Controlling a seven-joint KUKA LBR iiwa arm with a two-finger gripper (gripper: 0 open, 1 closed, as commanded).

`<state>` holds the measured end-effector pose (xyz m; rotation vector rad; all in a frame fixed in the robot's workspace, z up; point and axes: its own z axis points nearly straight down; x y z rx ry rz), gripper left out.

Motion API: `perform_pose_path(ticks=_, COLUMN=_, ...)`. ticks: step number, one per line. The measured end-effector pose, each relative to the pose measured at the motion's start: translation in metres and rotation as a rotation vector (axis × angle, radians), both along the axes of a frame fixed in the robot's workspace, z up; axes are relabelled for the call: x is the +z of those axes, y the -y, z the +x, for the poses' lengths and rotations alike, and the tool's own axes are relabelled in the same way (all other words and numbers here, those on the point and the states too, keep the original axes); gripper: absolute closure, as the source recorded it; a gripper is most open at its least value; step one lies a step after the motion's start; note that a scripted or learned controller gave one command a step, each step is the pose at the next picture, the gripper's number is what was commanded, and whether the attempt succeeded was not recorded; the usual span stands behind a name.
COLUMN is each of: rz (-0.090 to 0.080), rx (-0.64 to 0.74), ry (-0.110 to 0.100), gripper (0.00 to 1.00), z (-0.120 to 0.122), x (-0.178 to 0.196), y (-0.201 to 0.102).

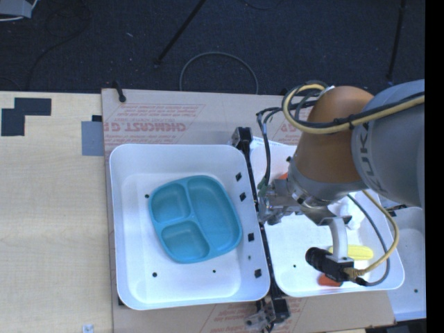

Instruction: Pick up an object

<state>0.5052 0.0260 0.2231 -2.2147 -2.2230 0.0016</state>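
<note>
My gripper hangs low over the left side of the right bin, close to the divider between the two bins. The wrist and the orange band cover most of that bin. A small yellow object lies near the bin's right front, and a small orange-red object peeks out at its front edge. Both lie apart from the gripper, to its right and nearer the front. I see nothing held in it. A blue divided plate lies flat in the middle of the left bin.
Both bins rest on a cardboard sheet on the wooden bench. Black clips sit along the divider between the bins. The arm's bulk hides the back and middle of the right bin.
</note>
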Motion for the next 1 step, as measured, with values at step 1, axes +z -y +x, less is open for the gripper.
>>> perform_pose_path(ticks=1, rz=0.0, rx=0.0, ry=0.0, gripper=1.0, z=0.0215, x=0.0004, y=-0.0495)
